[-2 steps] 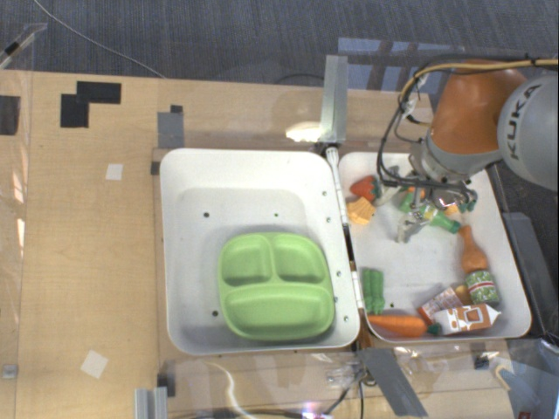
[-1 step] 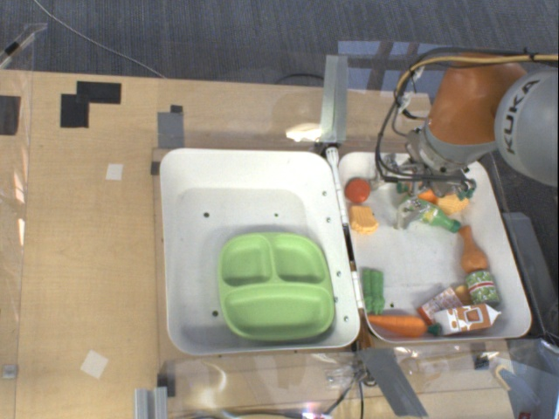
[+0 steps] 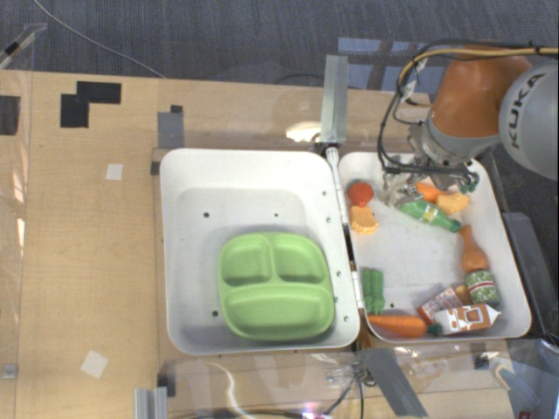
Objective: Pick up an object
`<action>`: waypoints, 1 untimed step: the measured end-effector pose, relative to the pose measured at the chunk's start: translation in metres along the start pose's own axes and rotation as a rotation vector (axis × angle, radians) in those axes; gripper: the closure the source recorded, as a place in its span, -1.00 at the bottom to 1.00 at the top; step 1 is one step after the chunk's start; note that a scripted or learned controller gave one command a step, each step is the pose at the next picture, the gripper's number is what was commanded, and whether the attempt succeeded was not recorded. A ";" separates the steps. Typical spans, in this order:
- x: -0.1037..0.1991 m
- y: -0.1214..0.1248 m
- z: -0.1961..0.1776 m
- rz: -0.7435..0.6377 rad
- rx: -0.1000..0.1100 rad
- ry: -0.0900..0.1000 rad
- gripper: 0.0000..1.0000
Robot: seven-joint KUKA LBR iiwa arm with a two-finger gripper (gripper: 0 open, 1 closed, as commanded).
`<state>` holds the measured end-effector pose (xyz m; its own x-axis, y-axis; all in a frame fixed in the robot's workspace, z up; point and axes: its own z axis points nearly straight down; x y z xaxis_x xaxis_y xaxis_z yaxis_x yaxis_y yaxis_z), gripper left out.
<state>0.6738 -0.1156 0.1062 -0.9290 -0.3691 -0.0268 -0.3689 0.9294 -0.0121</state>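
Apparently positioned for a grasp: tool [image 3: 403,184] low over green bottle [image 3: 428,213] just beneath; grip state cannot be told.

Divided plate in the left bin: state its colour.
The divided plate is light green, seen plainly in the camera view.

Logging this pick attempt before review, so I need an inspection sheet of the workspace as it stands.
Surface: wooden bench bearing the left bin and right bin.
Job's things: in the right bin, a green bottle, tomato, carrot, brown bottle, carton, green piece.
Clutter: green divided plate in the left bin.
Grippers: gripper low over the right bin's far end, by the green bottle; finger state unclear.
Cables: black cables looping along the wrist.
Surroundings: grey carpet beyond the bench.
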 end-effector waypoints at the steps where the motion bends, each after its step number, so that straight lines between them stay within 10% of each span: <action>1: -0.010 0.055 -0.145 0.129 -0.002 -0.001 1.00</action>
<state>0.6585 -0.0602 0.2508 -0.9687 -0.2464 -0.0294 -0.2463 0.9692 -0.0070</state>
